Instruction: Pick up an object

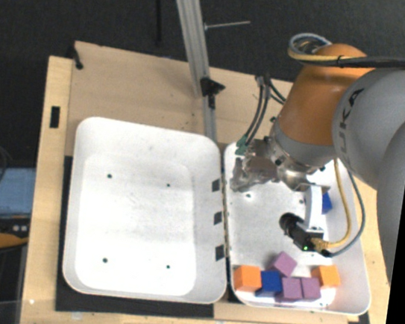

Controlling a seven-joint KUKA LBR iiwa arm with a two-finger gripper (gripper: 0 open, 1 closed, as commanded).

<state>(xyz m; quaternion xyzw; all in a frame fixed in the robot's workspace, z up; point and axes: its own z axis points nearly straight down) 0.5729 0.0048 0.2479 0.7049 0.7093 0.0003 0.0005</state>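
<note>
Nearest us, along the right bin's (352, 297) front wall, we see the blocks: orange block (248, 277), blue block (270, 282), three purple blocks (291, 288) and a small orange block (329, 275), bunched together. Left bin (135, 208) sits beside it. Farther back, the gripper (244, 173) hangs over the right bin's far-left part, away from the blocks; we can't tell its state.

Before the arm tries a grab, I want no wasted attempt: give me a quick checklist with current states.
1. Blocks in the right bin: ok, a cluster at its near edge.
2. Gripper above that cluster: not ok, it sits at the bin's far left side.
3. Orange block unobstructed from above: ok.
4. Purple blocks separated: not ok, packed against the blue block.
5. Fingers' state: cannot tell.
</note>
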